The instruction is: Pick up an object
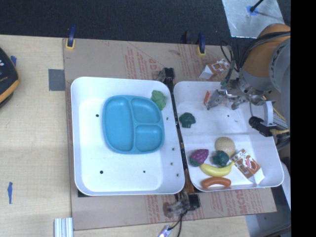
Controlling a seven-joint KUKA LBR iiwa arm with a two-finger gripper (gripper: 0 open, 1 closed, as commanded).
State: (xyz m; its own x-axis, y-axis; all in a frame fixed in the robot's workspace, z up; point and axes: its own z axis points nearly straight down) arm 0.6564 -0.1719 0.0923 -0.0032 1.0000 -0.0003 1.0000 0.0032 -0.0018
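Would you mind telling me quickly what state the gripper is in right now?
Gripper: over the far end of the right bin, beside a small orange object; open or closed cannot be told.

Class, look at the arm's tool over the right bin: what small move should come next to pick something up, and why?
Probably a short shift toward the dark green toy, then down. The tool sits at the far end of the right bin with nothing seen between its tips, and that toy lies nearest, apart from the others.
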